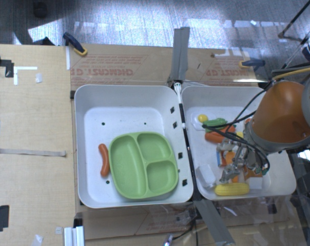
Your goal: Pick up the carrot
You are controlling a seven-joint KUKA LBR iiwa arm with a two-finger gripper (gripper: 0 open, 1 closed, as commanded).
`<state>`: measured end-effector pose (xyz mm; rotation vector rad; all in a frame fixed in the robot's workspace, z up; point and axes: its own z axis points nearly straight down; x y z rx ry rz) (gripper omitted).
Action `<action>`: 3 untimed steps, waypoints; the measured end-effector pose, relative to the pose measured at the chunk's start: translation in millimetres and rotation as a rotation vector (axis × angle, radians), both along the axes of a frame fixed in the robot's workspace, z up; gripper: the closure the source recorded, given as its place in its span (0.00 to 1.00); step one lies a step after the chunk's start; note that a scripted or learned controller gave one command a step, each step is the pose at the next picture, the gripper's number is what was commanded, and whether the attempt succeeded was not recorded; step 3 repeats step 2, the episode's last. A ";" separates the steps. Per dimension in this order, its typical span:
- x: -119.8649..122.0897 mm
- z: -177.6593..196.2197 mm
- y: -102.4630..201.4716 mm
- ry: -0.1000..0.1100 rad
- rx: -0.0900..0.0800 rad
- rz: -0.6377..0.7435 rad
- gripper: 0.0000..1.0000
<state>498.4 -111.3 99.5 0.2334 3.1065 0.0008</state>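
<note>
Red mirrored lettering on cardboard (125,65) behind the bins, reversed and too blurred to read for sure. Light wood surface (29,137) at left, with tape strips and small black clips. Grey patterned floor (144,9) at top. Blue-and-yellow clamp (74,43) at the cardboard's left corner, another clamp (251,63) at right.

Left bin (88,117): green three-compartment plate (143,164), small orange-red sausage (103,159) just beside its left edge.

Right bin (283,178): cluttered. Carrot (214,136), orange, near the bin's upper middle, lying under a green piece (214,121). Yellow ball-like item (201,119) just left of the green. Yellow banana-like piece (232,189) at the front wall. White block (206,176) at lower left.

Arm's orange band (283,114) over the right bin. Gripper (232,165) low among the clutter, below the carrot. Fingers' opening cannot tell; nothing visibly gripped.
</note>
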 end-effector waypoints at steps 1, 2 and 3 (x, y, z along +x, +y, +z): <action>4.1 11.1 -0.5 -0.011 -0.003 0.002 1.00; -13.1 52.0 19.1 0.021 0.007 -0.462 1.00; -13.1 52.0 19.1 0.021 0.007 -0.462 1.00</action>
